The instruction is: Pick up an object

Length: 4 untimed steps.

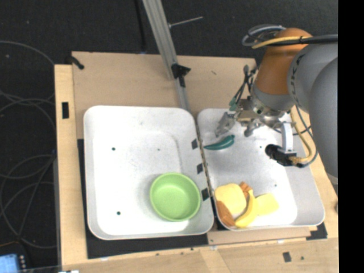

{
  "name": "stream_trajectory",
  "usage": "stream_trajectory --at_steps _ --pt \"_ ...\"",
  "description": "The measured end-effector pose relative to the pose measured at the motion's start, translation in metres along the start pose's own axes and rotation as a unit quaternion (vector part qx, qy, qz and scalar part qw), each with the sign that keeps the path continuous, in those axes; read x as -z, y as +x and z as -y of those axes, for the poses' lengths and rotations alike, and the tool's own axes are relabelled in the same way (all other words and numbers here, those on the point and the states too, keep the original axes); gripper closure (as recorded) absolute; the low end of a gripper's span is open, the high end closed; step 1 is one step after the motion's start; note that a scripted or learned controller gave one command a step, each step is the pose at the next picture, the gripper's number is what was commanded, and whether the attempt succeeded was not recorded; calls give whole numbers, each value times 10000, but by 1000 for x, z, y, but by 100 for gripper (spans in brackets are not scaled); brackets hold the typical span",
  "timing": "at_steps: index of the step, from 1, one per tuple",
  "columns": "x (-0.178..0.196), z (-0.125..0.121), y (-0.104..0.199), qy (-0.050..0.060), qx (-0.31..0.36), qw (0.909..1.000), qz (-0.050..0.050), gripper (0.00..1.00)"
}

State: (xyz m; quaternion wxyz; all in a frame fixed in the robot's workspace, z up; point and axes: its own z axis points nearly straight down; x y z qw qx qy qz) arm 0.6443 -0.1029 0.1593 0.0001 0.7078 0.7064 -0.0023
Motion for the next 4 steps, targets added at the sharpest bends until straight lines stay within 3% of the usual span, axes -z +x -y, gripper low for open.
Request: stream_trajectory --at_steps 1,2,4 --pt "-52 1 -2 4 -2 10000 -5 0" --pt "-38 -1 -2 -32 -15 10000 -13 100" --pt "77 4 -15 -24 11 10000 -12 100"
